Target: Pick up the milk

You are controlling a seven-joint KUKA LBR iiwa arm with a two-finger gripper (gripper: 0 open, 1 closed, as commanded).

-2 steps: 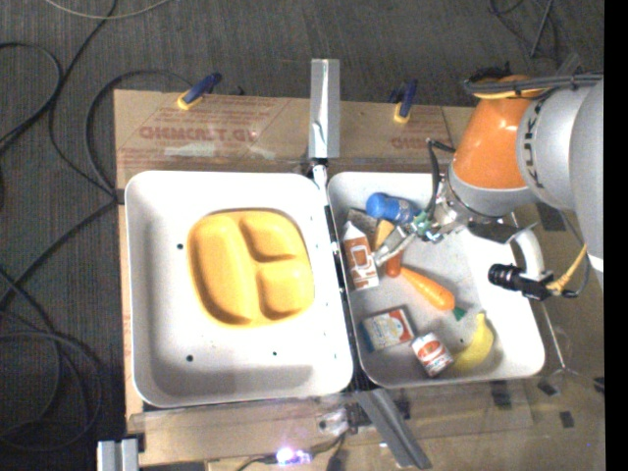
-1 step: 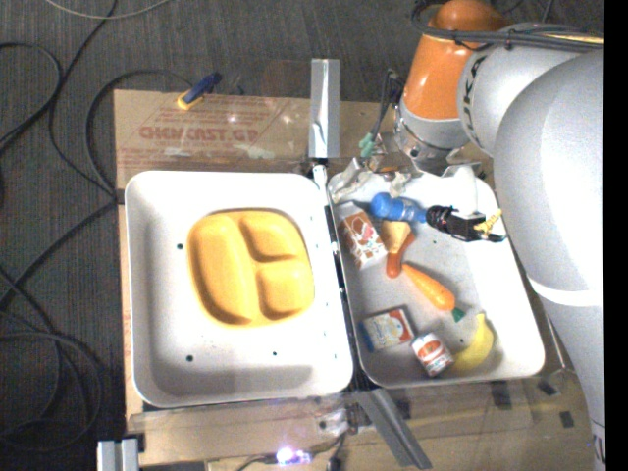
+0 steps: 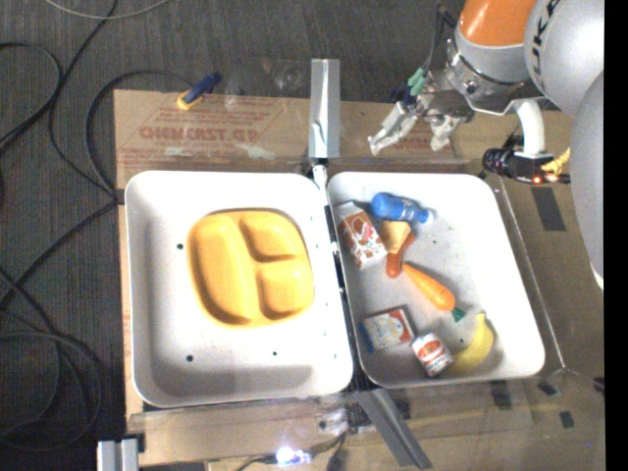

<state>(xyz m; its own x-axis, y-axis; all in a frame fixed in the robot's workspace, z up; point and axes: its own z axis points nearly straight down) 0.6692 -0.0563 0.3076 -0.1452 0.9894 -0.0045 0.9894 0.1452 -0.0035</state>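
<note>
**Jaws spread, nothing gripped; milk lying in right bin**

Jaws are seen spread apart and nothing is held between them; the gripper (image 3: 412, 132) is poised above the cardboard (image 3: 235, 126) behind the bins, clear of both.

From left to right, the following is noted. Black cables (image 3: 49, 165) are strewn on the floor at the left. A small blue and yellow object (image 3: 197, 89) is laid on the cardboard near its far left corner. The left bin (image 3: 157, 361) is occupied by a yellow compartment tray (image 3: 252, 266), set roughly at its centre.

In the right bin (image 3: 510, 263), the milk (image 3: 361, 239), a small carton with red and white print, is found lying near the far left corner, just beside the dividing wall. A blue bottle (image 3: 397, 207) is placed just behind it, and a carrot (image 3: 429, 287) lies to its right. A blue and red carton (image 3: 387, 329), a small red and white can (image 3: 432, 353) and a banana (image 3: 476, 343) are grouped along the near side.

The arm (image 3: 510, 18) is seen at the upper right, well apart from the milk
</note>
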